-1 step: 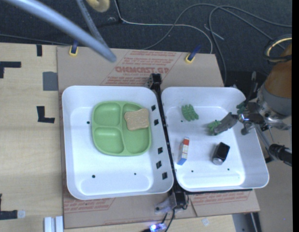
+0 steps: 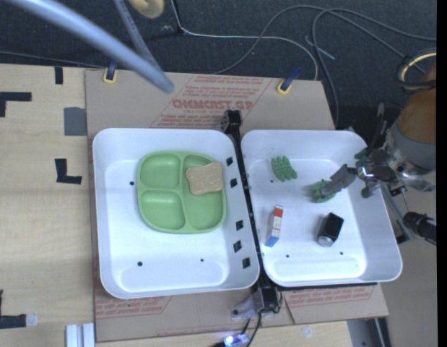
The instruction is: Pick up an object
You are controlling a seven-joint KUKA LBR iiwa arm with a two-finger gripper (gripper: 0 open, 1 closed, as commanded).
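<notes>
The right bin holds several small objects. A green ridged piece lies near its back left. A white box with red and blue ends lies at the left, and a black can rests on its side in the middle. My gripper reaches in low from the right rim, and a second small green object lies right at its tip. Whether that object is gripped is not clear.
The left bin carries a green divided plate with a slice of toast in its back right section. The arm's wrist hangs over the right bin's right rim. Cables run across the dark floor behind.
</notes>
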